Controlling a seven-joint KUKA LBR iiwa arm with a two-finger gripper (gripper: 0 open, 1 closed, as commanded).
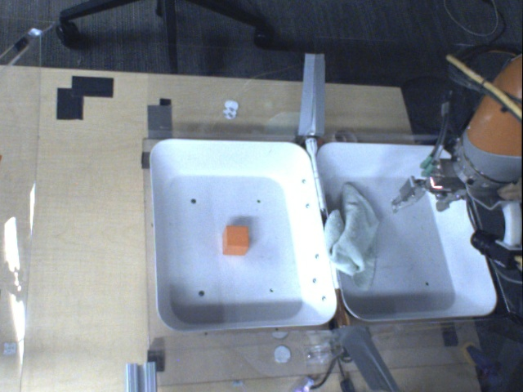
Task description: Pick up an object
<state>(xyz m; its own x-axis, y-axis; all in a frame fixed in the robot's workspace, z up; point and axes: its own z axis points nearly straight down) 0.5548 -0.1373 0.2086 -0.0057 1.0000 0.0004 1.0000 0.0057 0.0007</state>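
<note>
We see an orange cube (236, 240) lying flat near the middle of the left bin (176, 219), a little toward that bin's near side, with bare white floor all around it and every wall well away from it. A pale green cloth (353, 233) lies crumpled in the right bin (458, 292), pressed against the wall that divides the two bins, with one fold riding up onto that rim; the rest of the right bin's floor, from the cloth out to the far and right walls, lies open. The gripper (413, 191) hangs over the right bin's upper right part, near the right rim, its fingers (404, 196) pointing left toward the cloth and apart from it; we cannot tell from here whether they are spread or closed, and we see nothing between them. The grey arm with its orange band (497, 125) comes in over the bin's right edge. The two bins sit side by side, touching along a metal rail (311, 96), on a light wooden bench (73, 243) with dark carpet (368, 15) beyond its far edge.
</note>
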